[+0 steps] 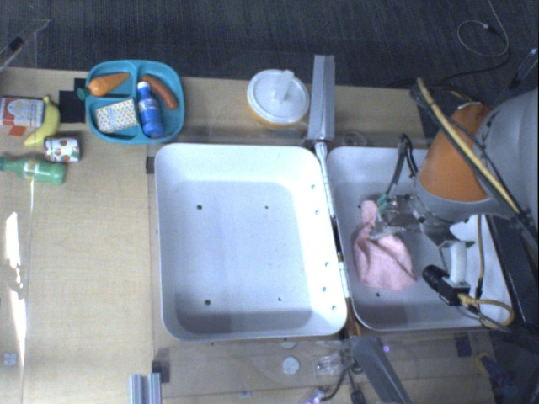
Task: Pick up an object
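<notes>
A crumpled pink cloth (pixel 381 255) lies in the right white bin (pixel 370 310), near that bin's left wall. My gripper (pixel 390 218) is low over the cloth's upper edge and looks to be touching it. The grey arm with its orange band (pixel 450 171) reaches in from the right and covers the right part of this bin. The cloth's top end pokes up beside the gripper at its left.
The left white bin (pixel 244 242) sits beside the right one. Behind the bins stand a blue divided tray (pixel 135 101) of toy food and a white-lidded tub (pixel 279 98). A banana (pixel 44 123), a can (pixel 61 149) and a green bottle (pixel 34 170) lie at far left.
</notes>
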